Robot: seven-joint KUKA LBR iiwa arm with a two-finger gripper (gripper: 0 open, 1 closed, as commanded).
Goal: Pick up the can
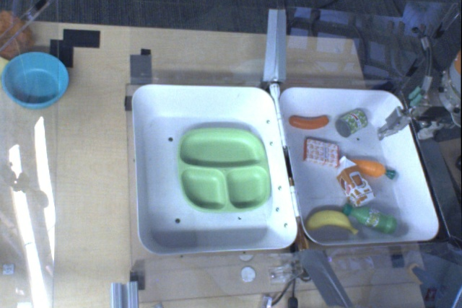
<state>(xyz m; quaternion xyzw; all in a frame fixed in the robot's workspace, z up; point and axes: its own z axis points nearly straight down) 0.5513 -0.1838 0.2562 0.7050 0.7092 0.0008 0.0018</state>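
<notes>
One gripper (pixel 394 125), low over the far right edge of the right bin (pixel 408 187), at the end of the grey arm (pixel 439 110) reaching in from the right. Open or closed: cannot tell, outline too small and blurred. Nothing visibly held.

Just left of gripper, apart from it: the can (pixel 352 122). Short, stubby cylinder, dull grey-green with a paler end, apparently lying tilted on its side on the white floor of the right bin, in the far part. Label not legible. Untouched by anything around it.

Right bin, seven items in all:
- can, far right part.
- orange-red sausage (pixel 309 122), left of the can, lying crosswise, near the far wall.
- flat red-and-white patterned packet (pixel 321 152), nearer the middle, below the sausage.
- carrot (pixel 370 168), orange with green tip pointing right, mid-bin.
- small orange-and-white carton (pixel 355 186), touching or just beside the carrot on its near side.
- banana (pixel 330 220), yellow, curved, against the near left corner.
- green bottle (pixel 372 220), on its side, just right of the banana, near the front wall.

Left bin (pixel 155 155), side by side with the right one, rims meeting at the centre. Inside: one green tray (pixel 224 168), three compartments, one long at the far side and two smaller at the near side.

Far left on the bench, well apart from both bins: blue bowl (pixel 36 79).
</notes>
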